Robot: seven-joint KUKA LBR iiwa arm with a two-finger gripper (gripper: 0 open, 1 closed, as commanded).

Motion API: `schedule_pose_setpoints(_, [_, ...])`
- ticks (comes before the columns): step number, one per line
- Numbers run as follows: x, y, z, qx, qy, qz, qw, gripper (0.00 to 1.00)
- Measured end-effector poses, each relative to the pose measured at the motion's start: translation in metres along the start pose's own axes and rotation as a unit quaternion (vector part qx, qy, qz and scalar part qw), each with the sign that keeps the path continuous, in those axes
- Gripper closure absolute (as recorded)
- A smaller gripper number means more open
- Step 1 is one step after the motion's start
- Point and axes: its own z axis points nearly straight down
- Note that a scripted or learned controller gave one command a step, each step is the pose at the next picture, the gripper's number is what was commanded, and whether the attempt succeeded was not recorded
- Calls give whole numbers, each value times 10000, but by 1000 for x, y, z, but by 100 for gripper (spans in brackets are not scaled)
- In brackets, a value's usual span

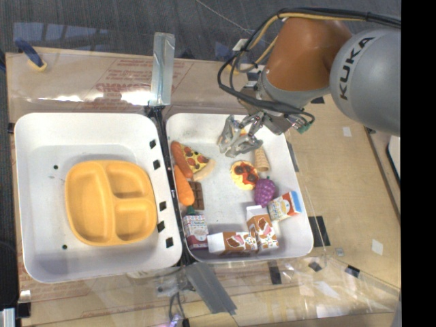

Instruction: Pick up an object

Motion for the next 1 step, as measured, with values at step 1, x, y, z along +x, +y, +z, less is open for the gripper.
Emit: schedule_pose_setpoints(1, [-17,-7,-47,29,-26,-305,9995,100])
